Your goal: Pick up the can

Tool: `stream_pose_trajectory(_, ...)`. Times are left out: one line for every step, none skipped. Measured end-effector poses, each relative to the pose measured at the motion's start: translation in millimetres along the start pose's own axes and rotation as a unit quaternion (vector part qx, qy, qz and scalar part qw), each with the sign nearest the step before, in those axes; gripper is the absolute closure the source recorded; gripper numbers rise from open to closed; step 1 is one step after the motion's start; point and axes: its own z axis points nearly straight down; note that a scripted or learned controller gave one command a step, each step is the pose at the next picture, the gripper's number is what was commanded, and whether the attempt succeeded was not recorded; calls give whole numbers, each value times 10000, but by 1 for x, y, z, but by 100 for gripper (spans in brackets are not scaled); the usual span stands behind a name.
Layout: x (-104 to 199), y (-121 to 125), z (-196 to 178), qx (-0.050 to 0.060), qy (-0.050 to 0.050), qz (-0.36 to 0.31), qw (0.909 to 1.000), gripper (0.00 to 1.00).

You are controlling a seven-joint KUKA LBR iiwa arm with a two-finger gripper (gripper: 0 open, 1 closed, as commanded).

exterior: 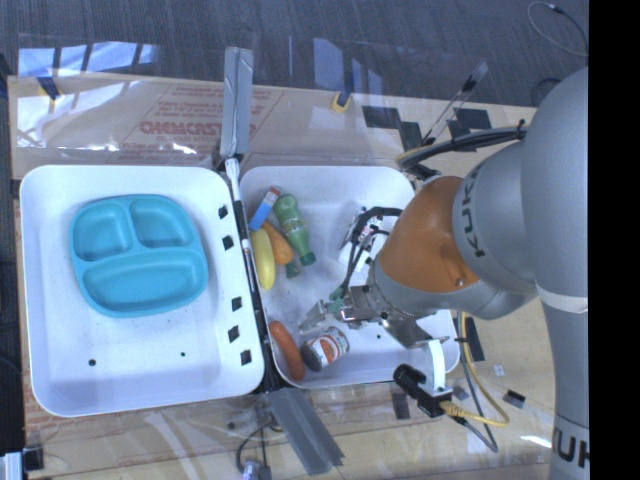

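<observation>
The can lies on its side near the front edge of the right bin. It has a red and white label and a dark end facing left. My gripper hangs just above and behind the can, close to it, at the end of the orange-banded wrist. The view does not show whether the gripper touches the can. The arm covers much of the bin's right half.
An orange sausage-like piece lies just left of the can. A green bottle, a yellow banana, an orange piece and a blue stick sit together farther back. The left bin holds a blue divided plate.
</observation>
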Motion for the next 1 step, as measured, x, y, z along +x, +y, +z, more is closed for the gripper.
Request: stream_pose_trajectory(24, 2, 7, -42, -35, -540, 9985, 0)
